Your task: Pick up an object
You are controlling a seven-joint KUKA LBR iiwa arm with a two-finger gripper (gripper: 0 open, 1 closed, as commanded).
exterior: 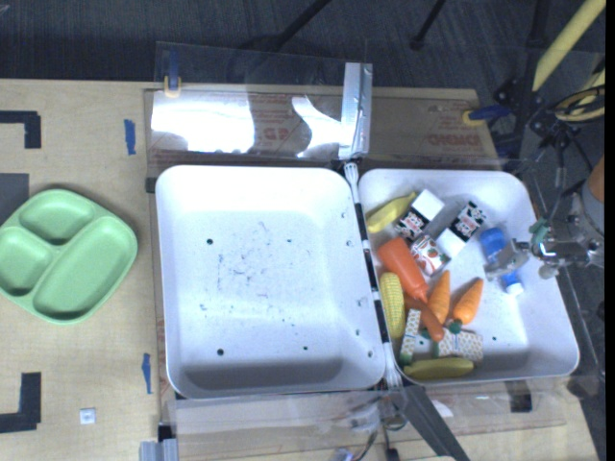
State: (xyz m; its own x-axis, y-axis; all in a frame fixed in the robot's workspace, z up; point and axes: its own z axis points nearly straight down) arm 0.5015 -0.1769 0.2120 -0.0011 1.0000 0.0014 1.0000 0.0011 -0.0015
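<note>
Bench: we are looking down on a pale wooden bench (86,123) bearing two shallow white bins side by side.
Left bin: the left bin (259,185) is showing us its bare white floor with faint bluish scuffs and a few small dark holes.
Right bin: the right bin (548,344) is holding a cluster of toy foods and small packets, mostly toward its left half.
Objects: we are seeing a banana (386,213) near the top left corner, an orange bottle (404,267) below it, a corn cob (392,301) lying along the left wall, two carrots (467,302) pointing down and left, a green pickle (440,367) at the near wall, some white printed boxes (423,215) and a blue bottle (494,246) further right.
Gripper: the gripper (538,248) is hanging at the right edge of the right bin, just beside the blue bottle; we cannot tell how it is set, and we are seeing nothing held in it.
Arm: the arm (586,238) is reaching in from the right, partly cut off by the edge.
Green tray: a divided green tray (62,255) is sitting on the bench well left of the bins.
Clear panel: a shiny clear panel (250,113) is standing behind the left bin, catching glare.
</note>
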